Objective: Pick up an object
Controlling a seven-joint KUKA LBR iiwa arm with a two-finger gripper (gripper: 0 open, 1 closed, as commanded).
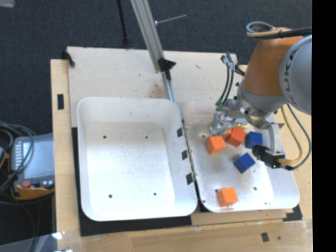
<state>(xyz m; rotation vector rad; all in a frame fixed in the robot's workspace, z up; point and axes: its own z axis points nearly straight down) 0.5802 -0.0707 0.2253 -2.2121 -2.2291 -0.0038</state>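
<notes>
The right bin (283,193) holds several cubes. An orange cube (215,144) lies near the bin's middle, with a second orange cube (236,136) just to its right. A blue cube (254,139) sits beside that, and another blue cube (244,162) lies lower down. A third orange cube (227,196) rests alone near the front rim. My gripper (222,123) hangs low over the bin's upper part, just above and behind the two orange cubes. The wrist with its orange band (268,67) covers the bin's far right corner.
The left bin (131,156) adjoins the right one along a shared divider (186,156). A slanted aluminium post (149,33) rises behind the bins. Cables (228,83) loop by the wrist, and a black fitting (269,156) hangs over the bin's right side.
</notes>
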